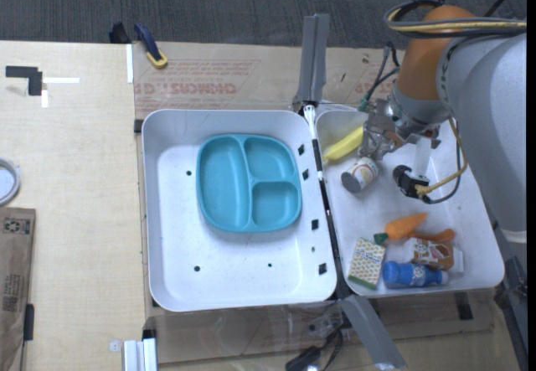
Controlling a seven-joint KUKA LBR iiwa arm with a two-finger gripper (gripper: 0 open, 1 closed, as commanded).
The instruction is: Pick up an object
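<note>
Pincer point(374, 143) over small can point(361, 176), just above it; grip state unclear.

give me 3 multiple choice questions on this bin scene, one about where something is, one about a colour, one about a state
1. Where does the divided plate lie?
A. in the left bin
B. in the right bin
C. on the bare bench

2. What colour is the bottle at the near edge of the right bin?
A. green
B. blue
C. white

3. How does the small can rest?
A. upright on its base
B. tipped on its side
C. stacked on the plate

Answers:
1. A, the plate sits on the floor of the left bin.
2. B, its body is plainly blue, beside the patterned box.
3. B, its round end faces the camera, near the banana.
</note>
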